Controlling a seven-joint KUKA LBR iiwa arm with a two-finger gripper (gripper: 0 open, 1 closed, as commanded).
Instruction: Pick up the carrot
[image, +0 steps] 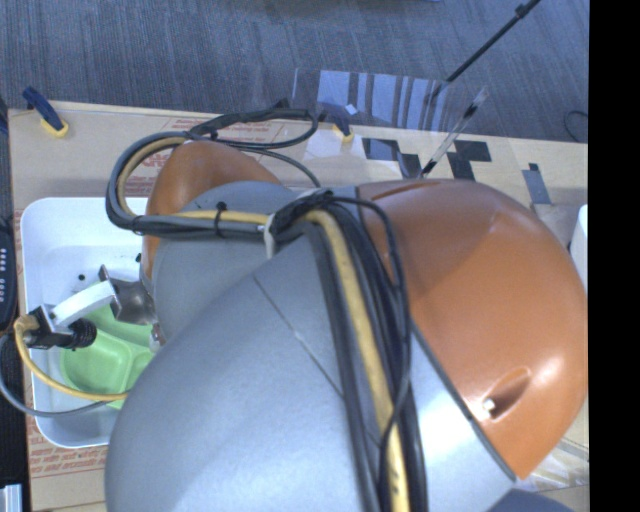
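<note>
Carrot cannot be made out anywhere; the grey and orange arm (330, 340) covers most of the bench. Beneath it the gripper (125, 300) hangs over a green object (100, 365) in the left white bin (40, 225). Black and yellow cables (340, 290) run along the arm. Little bare bin floor shows near the left wall.

White bin (40, 225) at left, green container (105, 362) lay inside it, cardboard-brown bench (90, 125) beneath, blue clamp (45, 110) sat at far-left corner

arm (330, 340) blocks most of left bin (40, 225); green obj (100, 360) fills its near corner.
</note>
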